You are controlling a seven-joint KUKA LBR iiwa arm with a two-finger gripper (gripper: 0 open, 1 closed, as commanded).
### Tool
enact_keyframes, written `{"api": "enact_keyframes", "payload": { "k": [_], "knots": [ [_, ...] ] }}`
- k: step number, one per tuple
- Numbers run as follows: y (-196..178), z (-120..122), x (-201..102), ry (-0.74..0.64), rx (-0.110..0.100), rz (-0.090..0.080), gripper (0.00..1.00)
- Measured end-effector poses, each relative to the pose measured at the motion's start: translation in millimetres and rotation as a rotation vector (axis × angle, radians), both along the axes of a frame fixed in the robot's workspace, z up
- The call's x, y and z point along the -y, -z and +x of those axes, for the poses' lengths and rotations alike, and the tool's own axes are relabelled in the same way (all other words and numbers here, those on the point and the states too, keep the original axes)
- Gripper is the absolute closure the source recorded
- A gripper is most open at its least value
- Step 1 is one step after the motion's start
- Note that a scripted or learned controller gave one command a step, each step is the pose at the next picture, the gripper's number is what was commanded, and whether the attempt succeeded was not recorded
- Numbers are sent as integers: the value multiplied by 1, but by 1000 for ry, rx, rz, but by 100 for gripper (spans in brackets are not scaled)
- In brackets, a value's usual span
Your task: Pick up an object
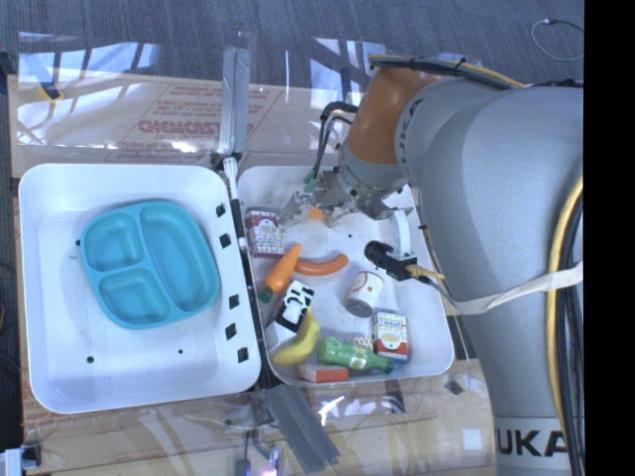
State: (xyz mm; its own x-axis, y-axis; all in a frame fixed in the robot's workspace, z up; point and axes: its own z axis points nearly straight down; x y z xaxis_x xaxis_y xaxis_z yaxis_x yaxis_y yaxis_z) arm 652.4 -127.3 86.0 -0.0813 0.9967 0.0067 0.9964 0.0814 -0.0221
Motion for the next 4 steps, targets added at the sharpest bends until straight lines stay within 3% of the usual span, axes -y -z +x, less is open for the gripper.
{"api": "enact_keyframes", "payload": {
  "k": [1,2,3,4],
  "knots": [
    [-7,0,1,-4,-3,-2,100],
    [-7,0,0,-5,-3,-2,0],
    [-15,0,0,-9,-7,-2,100],
    [-142,5,-73,-66,19,-4,100]
  ]
}}
